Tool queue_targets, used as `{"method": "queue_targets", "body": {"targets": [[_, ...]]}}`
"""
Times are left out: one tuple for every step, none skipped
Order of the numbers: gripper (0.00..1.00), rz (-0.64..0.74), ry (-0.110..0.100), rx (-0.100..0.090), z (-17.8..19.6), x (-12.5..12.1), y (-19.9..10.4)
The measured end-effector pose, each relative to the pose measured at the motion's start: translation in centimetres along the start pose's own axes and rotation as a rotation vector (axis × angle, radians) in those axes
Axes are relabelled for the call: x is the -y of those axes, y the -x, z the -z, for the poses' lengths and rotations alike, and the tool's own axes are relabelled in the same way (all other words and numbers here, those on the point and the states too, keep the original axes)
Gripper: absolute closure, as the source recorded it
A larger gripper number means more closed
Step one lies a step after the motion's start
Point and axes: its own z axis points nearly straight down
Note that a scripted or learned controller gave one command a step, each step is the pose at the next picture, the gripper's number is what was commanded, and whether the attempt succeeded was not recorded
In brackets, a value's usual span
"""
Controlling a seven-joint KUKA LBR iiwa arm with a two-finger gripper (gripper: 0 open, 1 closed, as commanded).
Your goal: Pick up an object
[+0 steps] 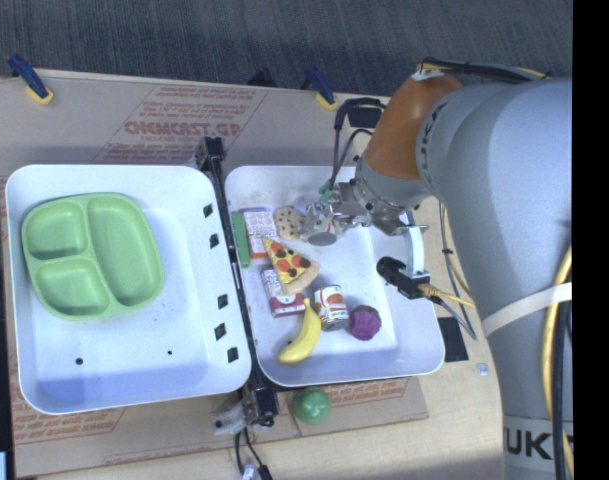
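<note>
The right bin [404, 343] holds several toy foods: a cookie [287, 222], a pizza slice [289, 262], a red-and-white packet [282, 295], a small can [331, 306], a banana [302, 337] and a purple ball [364, 322]. A green-edged packet [250, 232] lies at the bin's left wall. My gripper [321, 224] hangs low over the bin's upper middle, just right of the cookie. I see nothing clearly held between its fingers.
The left bin [44, 378] holds a green divided tray [91, 255]. A green ball [310, 404] lies outside the bins on the cardboard at the front. Black clips run along the divider [227, 278] between the bins. The arm [484, 168] covers the bench's right side.
</note>
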Motion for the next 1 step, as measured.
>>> {"method": "queue_targets", "body": {"targets": [[1.0,-0.005,0.006,-0.001,10.55,-1.54,-5.04]]}}
